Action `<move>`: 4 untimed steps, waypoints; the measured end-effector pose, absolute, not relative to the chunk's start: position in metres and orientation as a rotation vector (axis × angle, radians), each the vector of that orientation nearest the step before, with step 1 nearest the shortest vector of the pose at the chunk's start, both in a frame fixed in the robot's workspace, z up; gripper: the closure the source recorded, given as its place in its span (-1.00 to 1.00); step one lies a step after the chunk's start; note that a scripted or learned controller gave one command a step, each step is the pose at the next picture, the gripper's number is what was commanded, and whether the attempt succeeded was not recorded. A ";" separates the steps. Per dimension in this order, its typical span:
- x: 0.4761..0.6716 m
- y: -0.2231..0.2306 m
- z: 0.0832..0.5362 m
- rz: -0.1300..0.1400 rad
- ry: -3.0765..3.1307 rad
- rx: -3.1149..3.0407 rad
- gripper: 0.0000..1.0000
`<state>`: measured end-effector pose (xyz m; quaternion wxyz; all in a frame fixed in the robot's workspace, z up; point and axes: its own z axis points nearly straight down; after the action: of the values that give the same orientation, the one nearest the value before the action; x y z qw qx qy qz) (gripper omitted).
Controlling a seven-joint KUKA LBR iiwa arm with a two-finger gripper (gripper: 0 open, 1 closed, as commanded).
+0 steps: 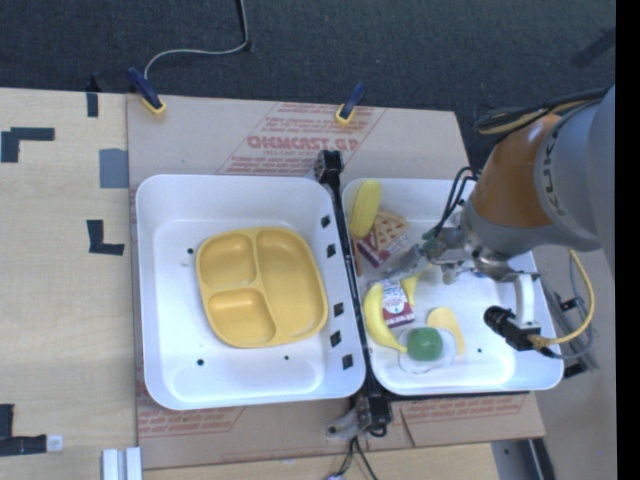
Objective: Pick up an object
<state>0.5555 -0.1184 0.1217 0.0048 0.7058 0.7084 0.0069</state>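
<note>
Two shallow white plastic bins are shown side by side on a cardboard-covered bench. The left bin (160,298) holds a yellow three-compartment plastic plate (262,285). The right bin (530,368) holds the candidate objects: a yellow toy corn cob (366,206) at the far end, a waffle-patterned toy in a red wrapper (383,238) just below it, a small red-and-white carton (397,303), a yellow toy banana (378,320) touching the carton, a green ball (424,344) and a small yellow curved piece (446,324) beside the ball. The grey arm with its orange band (520,193) is seen reaching in from the right, and the gripper (418,256) is lowered between the wrapped waffle and the carton. The finger spacing is blurred against the clutter, so whether the gripper is spread or pressed together cannot be told, and nothing is visibly pinched. Several risks are judged from this arrangement. Because the objects lie crowded and partly touching, two neighbours may be caught together or one may be pushed aside. A closure on a wrapper edge may slip on lifting. The dividing wall (345,268) lies near, so a sideways error may cause contact with it.
</note>
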 end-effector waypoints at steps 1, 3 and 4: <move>0.653 -0.104 0.086 0.004 2.222 2.216 -1.00; 0.664 -0.101 0.085 -0.035 2.232 2.229 -1.00; 0.664 -0.101 0.085 -0.034 2.234 2.228 -1.00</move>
<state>0.6638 -0.1014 0.0847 -0.0069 0.7062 0.7079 -0.0109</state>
